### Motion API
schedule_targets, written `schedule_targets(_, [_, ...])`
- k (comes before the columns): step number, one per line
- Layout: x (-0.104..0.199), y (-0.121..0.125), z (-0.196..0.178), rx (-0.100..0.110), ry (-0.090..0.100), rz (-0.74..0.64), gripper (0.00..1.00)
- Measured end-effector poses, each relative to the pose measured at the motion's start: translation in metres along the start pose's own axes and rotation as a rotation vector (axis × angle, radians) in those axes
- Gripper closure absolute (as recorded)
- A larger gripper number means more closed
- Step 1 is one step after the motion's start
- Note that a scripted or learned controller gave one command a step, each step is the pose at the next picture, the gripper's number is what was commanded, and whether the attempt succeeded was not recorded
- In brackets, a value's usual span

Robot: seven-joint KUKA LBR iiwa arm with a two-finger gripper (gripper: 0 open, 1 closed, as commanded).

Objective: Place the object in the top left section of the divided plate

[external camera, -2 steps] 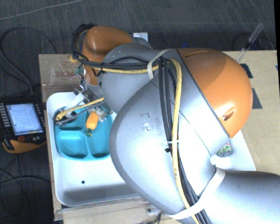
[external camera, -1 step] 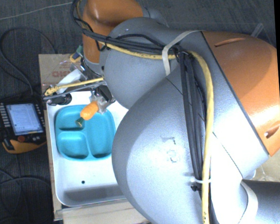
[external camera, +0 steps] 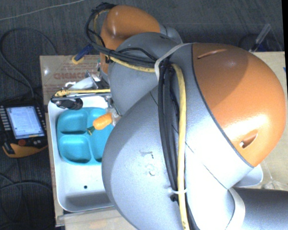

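A single camera looks down at a slant from above the bench, and it sits very close to the large grey robot arm with orange joint caps (external camera: 194, 133), whose bulk reaches in from the right and covers most of the frame. Past the arm, toward the left, the view takes in part of a shallow white plastic bin (external camera: 65, 191) holding a bright blue divided plate (external camera: 74, 136). Farther left, the dark carpeted floor (external camera: 21, 194) lies well below, with a black-and-orange handheld control pendant (external camera: 19, 126) resting on it.
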State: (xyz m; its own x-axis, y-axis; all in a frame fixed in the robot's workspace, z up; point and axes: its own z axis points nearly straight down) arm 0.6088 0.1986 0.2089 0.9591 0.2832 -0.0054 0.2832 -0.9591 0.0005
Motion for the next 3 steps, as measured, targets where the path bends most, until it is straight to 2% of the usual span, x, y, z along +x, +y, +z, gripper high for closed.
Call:
schedule_targets(1, [0.009,0.034,-0.022,-0.005,-0.001,-0.172,1.00])
schedule_targets(2, [0.014,0.035,-0.047,-0.005,0.000,-0.236,1.00])
schedule_targets(3, [0.001,0.053,-0.208,-0.001,0.002,-0.127,1.00])
